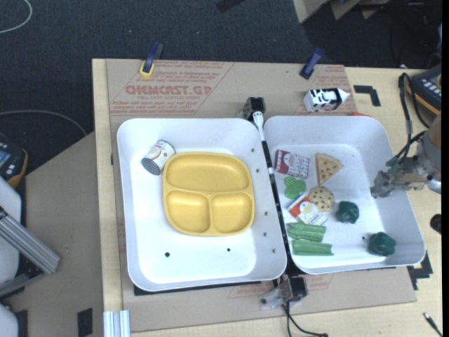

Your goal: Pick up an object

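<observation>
Gripper (382, 186) hangs at the right wall of the right bin (393, 140), and whether it is open or closed I cannot tell; nothing shows in its grasp. Toy food lies in that bin: a pizza slice (326, 166), a cookie (322, 199), green beans (309, 235), 2 dark green pieces. The left bin (137, 209) bears a yellow 3-compartment tray (208, 192) and a small can (158, 156).

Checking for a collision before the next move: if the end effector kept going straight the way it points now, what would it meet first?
Probably the dark green toy. The end effector points left across the right bin; its height is unclear.
</observation>
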